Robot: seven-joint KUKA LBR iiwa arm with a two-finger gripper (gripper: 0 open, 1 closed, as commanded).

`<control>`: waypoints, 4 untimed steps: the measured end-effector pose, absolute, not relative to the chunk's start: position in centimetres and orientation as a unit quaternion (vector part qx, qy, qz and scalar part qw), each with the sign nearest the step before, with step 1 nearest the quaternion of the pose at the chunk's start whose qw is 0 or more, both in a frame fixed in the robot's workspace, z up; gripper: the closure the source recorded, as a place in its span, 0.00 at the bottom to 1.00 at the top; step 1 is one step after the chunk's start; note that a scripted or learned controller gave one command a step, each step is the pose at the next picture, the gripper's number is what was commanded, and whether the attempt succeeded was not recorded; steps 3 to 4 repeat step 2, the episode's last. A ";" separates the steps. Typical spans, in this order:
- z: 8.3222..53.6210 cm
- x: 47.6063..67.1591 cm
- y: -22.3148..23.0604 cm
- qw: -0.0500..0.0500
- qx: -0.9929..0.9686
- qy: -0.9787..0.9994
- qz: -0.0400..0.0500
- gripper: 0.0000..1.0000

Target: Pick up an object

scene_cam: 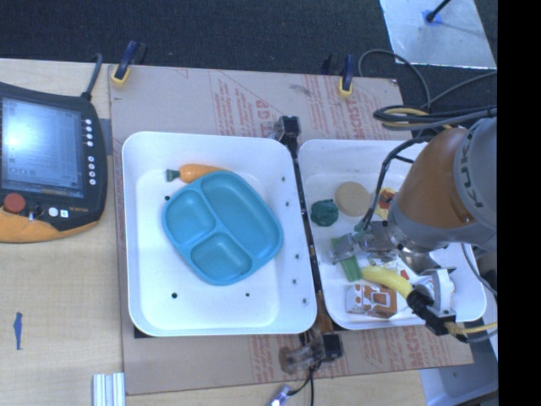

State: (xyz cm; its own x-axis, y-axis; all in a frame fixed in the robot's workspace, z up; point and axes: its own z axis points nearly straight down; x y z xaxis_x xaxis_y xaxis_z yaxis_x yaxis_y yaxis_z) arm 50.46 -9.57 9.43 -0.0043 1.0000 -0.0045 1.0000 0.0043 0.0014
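Your arm (444, 184) reached in from the right and hung over the right bin (314, 227), orange band up top. The gripper (369, 242) sat low among the clutter, just above a banana (387, 279); you couldn't tell how wide it stood or whether it had hold of anything, since the wrist covered it. Pickable items lay in the right bin: the banana near the front, touching a small printed carton (370, 299), a green piece (348, 268) just left of it, a dark green round thing (324, 212) and a tan disc (352, 197) further back. The left bin (144, 303) held a blue divided plate (221, 227) with a toy carrot (191, 173) tucked against its rear edge. Your teach pendant (51, 172) rested on the bench, left of both bins.
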 end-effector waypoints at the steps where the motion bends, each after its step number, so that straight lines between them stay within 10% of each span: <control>1: 10.5 50.5 -9.8 0.004 0.705 0.709 -0.002 1.00; 2: 21.6 52.1 -5.7 0.000 0.706 0.709 0.000 1.00; 4: 21.6 52.1 -5.7 0.000 0.706 0.709 0.000 1.00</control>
